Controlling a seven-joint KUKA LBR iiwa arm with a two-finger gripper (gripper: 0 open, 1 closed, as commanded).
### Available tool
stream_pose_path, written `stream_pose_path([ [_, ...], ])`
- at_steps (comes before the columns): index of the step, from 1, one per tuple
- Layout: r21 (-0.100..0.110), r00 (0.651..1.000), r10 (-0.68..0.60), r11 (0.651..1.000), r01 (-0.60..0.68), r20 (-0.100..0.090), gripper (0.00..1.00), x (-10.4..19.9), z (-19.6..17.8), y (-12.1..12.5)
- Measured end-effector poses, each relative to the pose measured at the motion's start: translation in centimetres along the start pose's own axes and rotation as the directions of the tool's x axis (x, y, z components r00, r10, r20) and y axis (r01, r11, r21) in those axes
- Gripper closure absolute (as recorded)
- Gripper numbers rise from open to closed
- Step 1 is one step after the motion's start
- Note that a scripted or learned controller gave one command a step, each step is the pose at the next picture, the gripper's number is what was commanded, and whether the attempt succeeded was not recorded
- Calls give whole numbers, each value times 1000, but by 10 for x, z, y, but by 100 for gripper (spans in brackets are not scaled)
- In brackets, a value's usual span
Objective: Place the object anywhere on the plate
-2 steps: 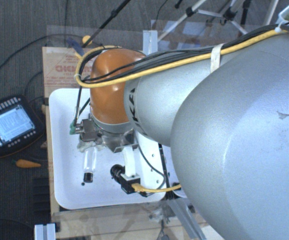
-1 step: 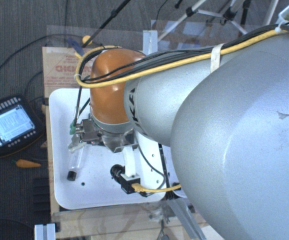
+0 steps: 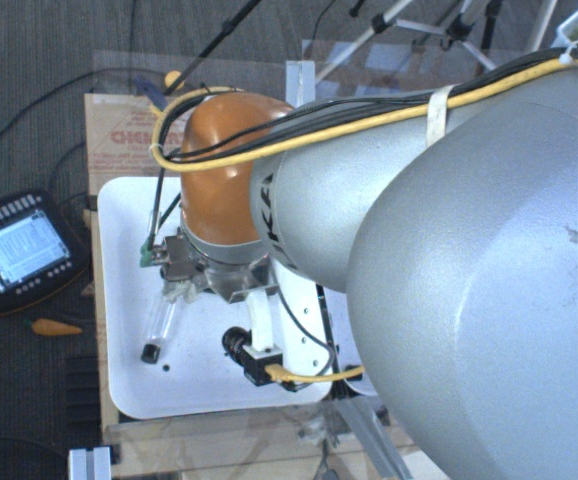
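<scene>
bin: shallow white bin (image 3: 129, 268) | obj: clear plastic tube with black cap (image 3: 157, 330) lying on the bin floor, lower left | grip: two-finger gripper (image 3: 174, 290) just above the tube's upper end, jaws can't tell, wrist blocks them | plate: can't make out | tip: straddle tube across its axis, mid-length, confirm hold before lift

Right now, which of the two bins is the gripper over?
The view's left-hand bin, nearest the handheld pendant; the gripper hangs over its white floor, near its left wall.
</scene>
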State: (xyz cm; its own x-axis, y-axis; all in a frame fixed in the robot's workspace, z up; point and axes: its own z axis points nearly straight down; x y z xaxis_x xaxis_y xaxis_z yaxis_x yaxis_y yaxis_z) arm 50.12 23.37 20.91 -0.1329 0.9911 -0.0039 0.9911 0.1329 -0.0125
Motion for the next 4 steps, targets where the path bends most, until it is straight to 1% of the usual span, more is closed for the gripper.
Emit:
stream_pose_path([
  [1, -8, 985, -170, 985, 170, 2, 100, -23, 6, 71],
  [2, -11, 915, -403, 915, 403, 4, 100, -34, -33, 132],
  [3, -9, 699, -715, 699, 715, 4, 100, -25, -32, 23],
  [4, -9, 590, -808, 590, 808, 8, 100, -9, -30, 59],
])
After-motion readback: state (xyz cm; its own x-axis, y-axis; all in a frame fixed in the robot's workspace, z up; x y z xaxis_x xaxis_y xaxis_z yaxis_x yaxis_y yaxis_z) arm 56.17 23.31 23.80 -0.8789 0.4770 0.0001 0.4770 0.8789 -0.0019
